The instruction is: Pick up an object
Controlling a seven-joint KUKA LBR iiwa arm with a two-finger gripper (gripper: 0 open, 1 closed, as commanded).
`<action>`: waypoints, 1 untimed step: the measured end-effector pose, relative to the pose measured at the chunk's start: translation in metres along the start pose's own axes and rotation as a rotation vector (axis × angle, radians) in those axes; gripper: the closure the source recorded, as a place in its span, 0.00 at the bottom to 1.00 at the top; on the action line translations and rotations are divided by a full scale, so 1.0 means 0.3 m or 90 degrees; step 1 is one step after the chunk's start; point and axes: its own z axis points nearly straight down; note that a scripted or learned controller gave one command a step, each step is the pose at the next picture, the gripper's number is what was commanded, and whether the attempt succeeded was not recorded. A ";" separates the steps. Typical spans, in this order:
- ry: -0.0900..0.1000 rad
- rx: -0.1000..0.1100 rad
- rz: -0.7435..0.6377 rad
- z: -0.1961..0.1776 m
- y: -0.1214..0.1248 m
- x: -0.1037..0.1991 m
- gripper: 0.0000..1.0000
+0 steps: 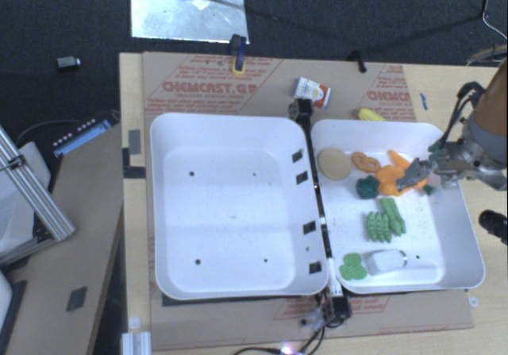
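The right bin (456, 222) holds all the loose items. The orange object (392, 173) lies in the far half of this bin, toward its right side; its long axis runs roughly from near-left to far-right, with a narrow tip pointing to the far side. A dark green piece (367, 186) touches it on the left, and a small orange pretzel-shaped ring (365, 161) sits just beside it on the far-left. A tan round disc (334, 163) lies further left, near the bin divider.

Nearer the camera, a green ridged object (385, 221) lies with its long axis running near to far. A white block (386, 261) and a green round piece (352, 268) rest near the bin's near wall.

The arm enters from the right, wrist angled down and to the left. The gripper (414, 176) sits at the right end of the orange object (contact is likely, but the jaws are too blurred to tell whether they are released or clenched).

The left bin (230, 202) stands beside the right one. A yellow object (370, 115) rests on the tabletop (198, 79) just beyond the right bin's far rim.
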 end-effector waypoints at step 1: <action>0.000 0.003 0.005 0.167 -0.187 -0.146 0.00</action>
